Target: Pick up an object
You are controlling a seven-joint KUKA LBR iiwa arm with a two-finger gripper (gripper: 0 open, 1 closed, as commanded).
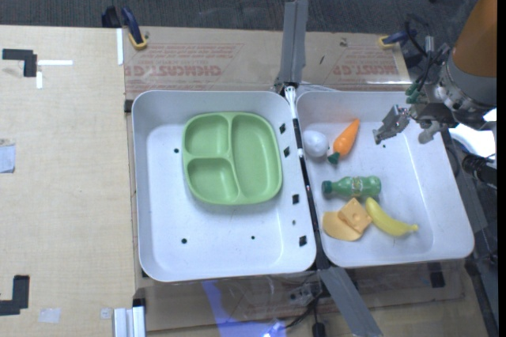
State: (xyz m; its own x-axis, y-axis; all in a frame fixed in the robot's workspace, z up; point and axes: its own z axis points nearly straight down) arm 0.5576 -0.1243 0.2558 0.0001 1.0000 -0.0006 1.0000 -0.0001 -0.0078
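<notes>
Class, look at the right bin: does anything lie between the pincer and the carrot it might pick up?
Nothing visible does. The pincer, open, hovers at the right bin's upper right, and bare bin floor separates it from the carrot. The white ball lies on the carrot's far side, to its left.

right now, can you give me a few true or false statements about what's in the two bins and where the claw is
1. The green divided plate lies in the left bin. True.
2. The carrot is on the plate. False: it lies in the right bin, beside the white egg.
3. The claw holds the banana. False: the banana lies on the bin floor, apart from the claw.
4. The green bottle lies on its side. True.
5. The banana touches the orange wedge. True.
</notes>
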